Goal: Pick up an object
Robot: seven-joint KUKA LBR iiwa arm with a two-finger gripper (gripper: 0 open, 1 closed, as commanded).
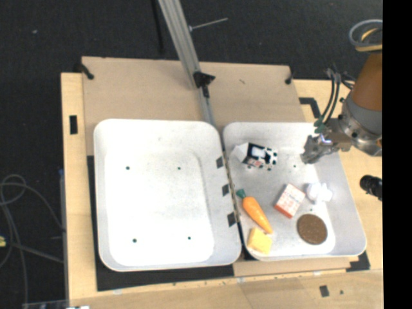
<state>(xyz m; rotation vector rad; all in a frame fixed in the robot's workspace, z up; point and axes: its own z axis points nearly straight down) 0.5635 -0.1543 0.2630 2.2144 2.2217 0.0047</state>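
Observation:
The right bin [341,237] holds several objects. A black-and-white cow toy [259,156] lies near its back left. An orange carrot [256,212] lies along its left side, with a yellow block [259,241] at its front end. A red-and-white box [289,201] sits in the middle, a small white piece [317,192] to its right and a brown disc [312,228] at the front. My gripper [311,152] hangs over the bin's back right part, right of the cow toy, with nothing visible between its fingers.
The left bin [103,172] lies beside the right one. A grey metal rail [183,40] slants from the top of the view down to the gap between the bins. Cables [331,98] hang by the arm at the right.

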